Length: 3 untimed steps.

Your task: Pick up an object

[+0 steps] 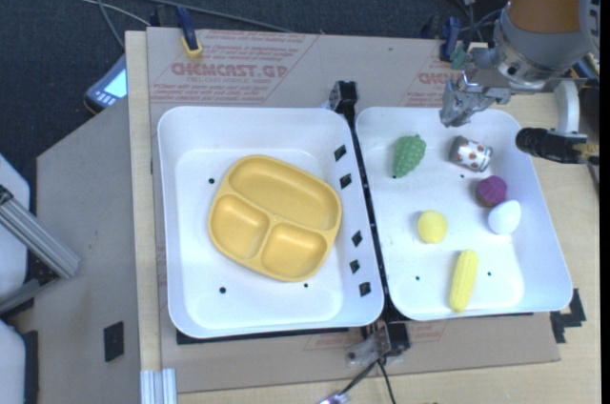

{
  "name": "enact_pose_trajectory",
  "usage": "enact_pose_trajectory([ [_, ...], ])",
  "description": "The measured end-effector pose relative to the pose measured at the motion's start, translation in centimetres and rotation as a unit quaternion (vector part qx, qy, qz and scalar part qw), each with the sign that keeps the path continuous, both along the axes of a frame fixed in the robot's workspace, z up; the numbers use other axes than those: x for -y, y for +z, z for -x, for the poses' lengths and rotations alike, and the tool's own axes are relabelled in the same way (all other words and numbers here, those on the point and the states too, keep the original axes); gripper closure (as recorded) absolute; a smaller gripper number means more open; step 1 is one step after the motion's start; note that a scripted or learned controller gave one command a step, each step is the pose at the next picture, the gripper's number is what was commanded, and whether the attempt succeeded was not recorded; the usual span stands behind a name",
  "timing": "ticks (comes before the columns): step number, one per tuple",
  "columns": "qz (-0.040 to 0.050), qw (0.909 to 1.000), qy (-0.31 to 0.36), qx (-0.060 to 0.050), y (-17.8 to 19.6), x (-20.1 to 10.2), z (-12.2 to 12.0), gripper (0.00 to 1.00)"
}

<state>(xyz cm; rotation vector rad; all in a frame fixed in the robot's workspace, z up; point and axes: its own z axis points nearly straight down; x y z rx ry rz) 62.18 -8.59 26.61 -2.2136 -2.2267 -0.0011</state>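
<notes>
The right bin (543, 283) holds several small objects: a green grape bunch (409, 154), a silver and brown can (470, 153) on its side, a purple ball (492, 191), a white egg-shaped piece (504, 217), a yellow lemon (432, 226) and a yellow corn cob (463, 278). My gripper (457, 111) hangs over the bin's far edge, just above and left of the can. I see nothing between its fingers. The arm with its orange band comes in from the top right.
The left bin (181, 202) holds a yellow divided plate (274, 216). Black clips run along the seam between the bins. A cardboard sheet lies under both bins, with cables on the dark floor behind.
</notes>
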Motion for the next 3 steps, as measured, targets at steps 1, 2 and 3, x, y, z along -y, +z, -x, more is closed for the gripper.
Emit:
enact_pose_trajectory([
  [1,-0.0006,1.0,0.0,0.0,0.0,-5.4,0.1,1.0],
  [2,-0.0003,1.0,0.0,-0.001,-0.3,-10.6,0.4,1.0],
  [3,-0.0002,1.0,0.0,-0.001,-0.9,-15.4,1.3,1.0],
])
